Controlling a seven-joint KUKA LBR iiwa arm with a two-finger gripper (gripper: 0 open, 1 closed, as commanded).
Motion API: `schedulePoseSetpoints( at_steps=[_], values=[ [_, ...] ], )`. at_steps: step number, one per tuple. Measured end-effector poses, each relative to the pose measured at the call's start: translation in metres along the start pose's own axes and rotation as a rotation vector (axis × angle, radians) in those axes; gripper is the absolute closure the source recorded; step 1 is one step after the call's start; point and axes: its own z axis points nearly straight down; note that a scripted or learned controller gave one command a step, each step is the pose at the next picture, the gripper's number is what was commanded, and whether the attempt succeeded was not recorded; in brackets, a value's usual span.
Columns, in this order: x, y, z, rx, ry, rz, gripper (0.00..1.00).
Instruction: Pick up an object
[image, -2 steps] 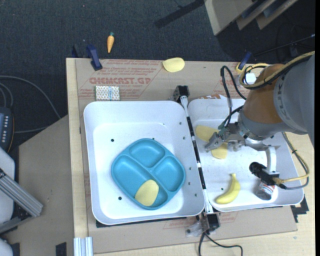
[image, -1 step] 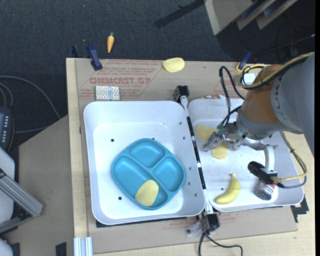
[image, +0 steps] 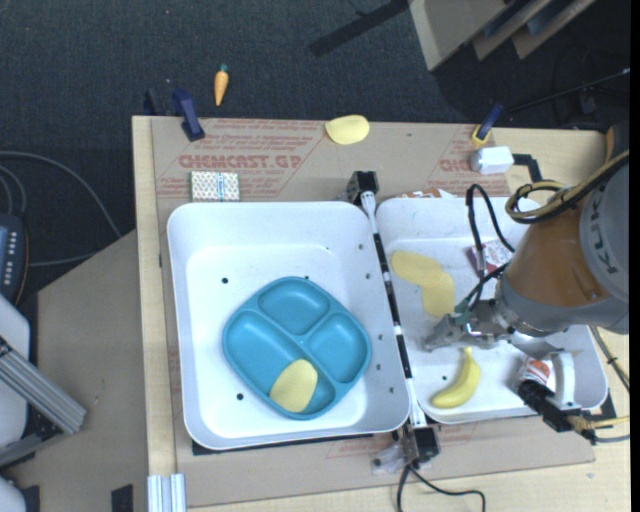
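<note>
A robotics lab: cardboard-topped bench (image: 300, 150), two white bins (image: 200, 250), loose cables (image: 50, 190) over dark carpet (image: 100, 60)

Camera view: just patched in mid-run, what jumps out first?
The bright blue divided plastic plate in the left white bin stands out first, with a pale yellow rounded piece in its near compartment. In the right white bin, the grey arm's two-finger gripper sits low, just above a yellow toy banana and beside a flat pale yellow piece.
</note>
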Motion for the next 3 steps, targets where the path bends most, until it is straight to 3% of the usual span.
schedulePoseSetpoints(
  at_steps=[1, 2, 3],
  values=[
    [0.016, -0.019, 0.000, 0.001, 0.001, 0.000, 0.00],
    [-0.010, 0.071, -0.001, -0.003, -0.001, -0.002, 0.00],
    [0.017, 0.065, 0.000, 0.000, 0.001, -0.001, 0.00]
  ],
)
